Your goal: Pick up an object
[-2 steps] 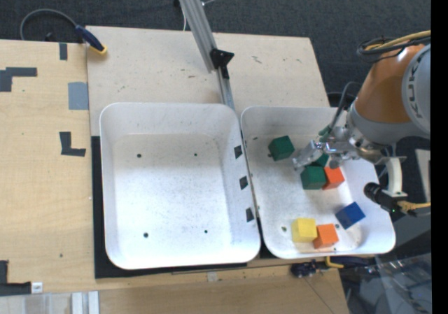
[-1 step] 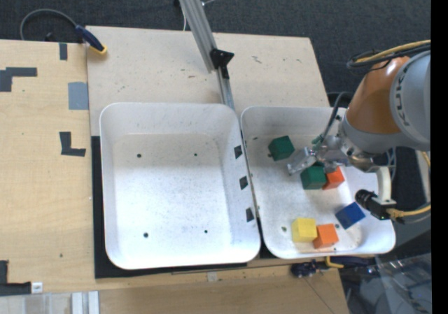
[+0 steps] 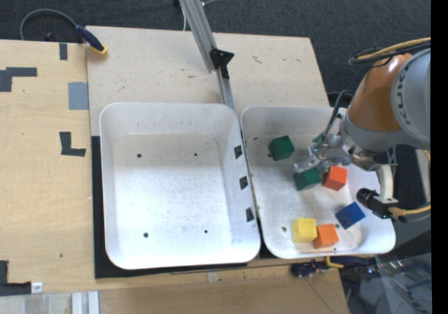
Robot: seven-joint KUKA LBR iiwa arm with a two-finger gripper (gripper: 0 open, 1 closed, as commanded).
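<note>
You are looking down on a pale wooden worktop [image 3: 161,61] that carries two shallow white bins side by side. The left bin [image 3: 112,166] has only dark specks on its floor, while the right bin [image 3: 294,115] holds all the blocks. Your arm [image 3: 392,106], grey with an orange band, reaches in from the right, and its pincer [image 3: 313,160] hangs low over the middle of the right bin. It sits right at a dark green block [image 3: 306,180], which lies just on its near side and appears to touch the metal tip; you cannot tell from this angle whether the pincer is released or clenched, nor whether the block is actually between its tips. An orange block [image 3: 335,177] lies just beside that green one, on its right. A second green block [image 3: 281,147] rests farther back and to the left, apart from the pincer. Toward the near edge of the bin, a yellow block [image 3: 304,229] and another orange block [image 3: 326,236] sit touching each other, and a blue block [image 3: 350,215] lies a little to their right and slightly farther back. A slanted metal rail [image 3: 199,22] crosses the far part of the worktop and ends between the two bins.
</note>
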